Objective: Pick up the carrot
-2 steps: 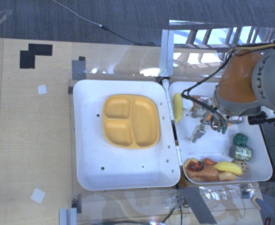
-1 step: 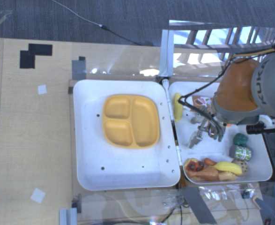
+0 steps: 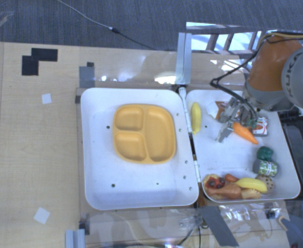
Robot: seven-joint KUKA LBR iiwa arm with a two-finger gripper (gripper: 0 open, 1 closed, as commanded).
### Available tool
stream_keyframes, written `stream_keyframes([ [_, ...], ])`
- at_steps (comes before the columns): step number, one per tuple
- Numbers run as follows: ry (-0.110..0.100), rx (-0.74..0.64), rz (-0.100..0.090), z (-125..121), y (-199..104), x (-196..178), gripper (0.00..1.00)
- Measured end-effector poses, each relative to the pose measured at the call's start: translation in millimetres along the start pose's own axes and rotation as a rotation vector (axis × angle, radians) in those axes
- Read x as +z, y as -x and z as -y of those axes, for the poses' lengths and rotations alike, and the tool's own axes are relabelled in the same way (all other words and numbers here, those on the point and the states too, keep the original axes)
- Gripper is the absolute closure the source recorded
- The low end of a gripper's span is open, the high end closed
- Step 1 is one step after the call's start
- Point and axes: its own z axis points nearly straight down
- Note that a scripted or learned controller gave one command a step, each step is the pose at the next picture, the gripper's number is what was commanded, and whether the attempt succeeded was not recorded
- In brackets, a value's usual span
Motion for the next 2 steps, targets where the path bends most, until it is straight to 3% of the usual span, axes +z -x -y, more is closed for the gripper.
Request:
stream_keyframes([
  [1, 0.01, 0.163, 0.061, 23.2, -62.5, 2.9, 0.0],
  [2, 0.017, 0.422, 0.06, 29.1, -67.1, 3.5, 0.0],
])
